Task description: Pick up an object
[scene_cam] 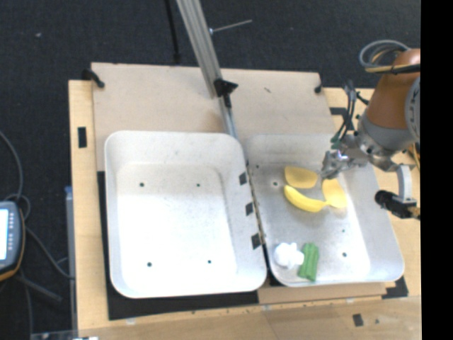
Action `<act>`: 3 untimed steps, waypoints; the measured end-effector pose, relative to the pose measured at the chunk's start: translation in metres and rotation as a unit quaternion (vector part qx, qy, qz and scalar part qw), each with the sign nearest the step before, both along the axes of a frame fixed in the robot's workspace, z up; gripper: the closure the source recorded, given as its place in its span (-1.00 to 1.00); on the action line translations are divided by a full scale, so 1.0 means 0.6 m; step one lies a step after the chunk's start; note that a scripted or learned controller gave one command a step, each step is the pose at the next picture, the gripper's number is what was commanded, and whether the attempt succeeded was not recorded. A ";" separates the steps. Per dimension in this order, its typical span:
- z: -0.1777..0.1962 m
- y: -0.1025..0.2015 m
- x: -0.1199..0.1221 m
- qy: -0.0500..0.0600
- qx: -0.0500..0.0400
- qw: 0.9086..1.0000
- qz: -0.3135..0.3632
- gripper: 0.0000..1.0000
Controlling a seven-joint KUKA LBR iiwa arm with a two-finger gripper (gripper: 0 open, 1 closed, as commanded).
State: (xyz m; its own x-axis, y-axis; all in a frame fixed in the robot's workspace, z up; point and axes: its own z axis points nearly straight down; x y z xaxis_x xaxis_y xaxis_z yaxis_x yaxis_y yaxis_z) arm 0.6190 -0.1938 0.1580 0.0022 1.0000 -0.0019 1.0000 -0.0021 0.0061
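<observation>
Nearest the lens, at 6 o'clock, runs the front lip of the surface [212, 317], tan board under both bins.

Left bin [177, 211], largest item, white and shallow, fills 9 o'clock to centre. Right bin [368, 253] sits against it from centre toward 4 o'clock; its rim touches the left bin's rim along the middle seam.

Arm [393, 105] enters at 2 o'clock, orange band above the wrist. Hand [333, 165] hangs over the right bin's upper middle, just above the yellow pieces. Whether it is clenched or released I cannot tell (too small and dark here). Nothing visible in its grip.

Yellow pieces [306, 198]: a cluster of curved shapes at the right bin's centre, touching or overlapping one another, directly at 6 o'clock of the hand. Likely light, smooth plastic, possibly slippery; best taken across the narrow width of one curve, not along its length.

Green block [309, 261] and white lump [286, 253] lie side by side, touching, near the bin's front rim at 5 o'clock.

Room: open floor right of the cluster; the left wall is fairly near. Front pair sits tight to the rim, awkward approach.
</observation>
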 end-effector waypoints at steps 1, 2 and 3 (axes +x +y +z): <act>0.098 -0.009 -0.012 -0.001 -0.001 1.000 -0.003 1.00; 0.205 -0.019 -0.016 -0.001 -0.001 1.000 -0.001 1.00; 0.195 0.060 -0.011 0.003 0.001 1.000 0.004 1.00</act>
